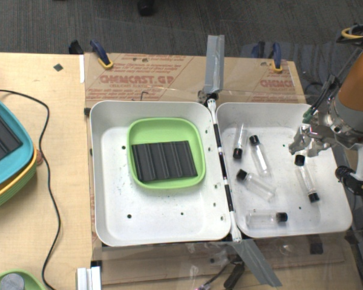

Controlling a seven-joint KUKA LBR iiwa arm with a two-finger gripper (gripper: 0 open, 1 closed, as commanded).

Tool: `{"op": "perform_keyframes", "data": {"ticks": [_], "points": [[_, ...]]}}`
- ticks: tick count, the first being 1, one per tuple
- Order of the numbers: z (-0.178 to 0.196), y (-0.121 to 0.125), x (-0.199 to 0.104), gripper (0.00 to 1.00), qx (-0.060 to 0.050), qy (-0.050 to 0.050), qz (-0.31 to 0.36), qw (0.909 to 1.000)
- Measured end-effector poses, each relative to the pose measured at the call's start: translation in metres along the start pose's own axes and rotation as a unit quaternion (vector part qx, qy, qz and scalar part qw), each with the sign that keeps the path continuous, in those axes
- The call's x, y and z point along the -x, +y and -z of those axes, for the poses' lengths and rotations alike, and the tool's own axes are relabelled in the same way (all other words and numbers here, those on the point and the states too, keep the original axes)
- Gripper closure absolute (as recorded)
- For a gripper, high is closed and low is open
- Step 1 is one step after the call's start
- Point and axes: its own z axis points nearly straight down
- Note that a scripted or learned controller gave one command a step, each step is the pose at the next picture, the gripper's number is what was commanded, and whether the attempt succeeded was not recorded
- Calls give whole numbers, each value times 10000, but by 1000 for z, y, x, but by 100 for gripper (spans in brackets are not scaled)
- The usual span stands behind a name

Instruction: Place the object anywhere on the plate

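The green plate [167,154] sits in the left bin [106,180], a square dish with rounded corners, and a dark ribbed mat [165,161] lies flat across its middle. Nothing from the other bin is on it.

The things to be moved are the clear vials with black caps, scattered over the floor of the right bin [327,219]. One vial [258,155] lies aslant near the centre with its cap toward the far wall, and a thinner one [239,142] lies just to its left, cap toward the near side. Another vial [256,185] lies lower down, cap to the left. One vial [266,219] rests near the front wall with its cap to the right, and one more [307,182] lies toward the right side, just below the gripper, its cap at the near end.

The gripper [304,144] hangs over the right part of that bin, close to a small black cap [300,159] (I can't tell whether it touches it). Whether its fingers are spread or closed I can't make out from here. Above it the arm's orange band [356,89] shows at the right edge.
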Motion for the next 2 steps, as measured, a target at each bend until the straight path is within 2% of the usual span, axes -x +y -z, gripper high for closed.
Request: {"op": "perform_keyframes", "data": {"ticks": [1, 2], "points": [[0, 0, 0, 0, 0, -1, 1, 10000], [45, -21, -17, 0, -4, -10, -902, 9959]]}}
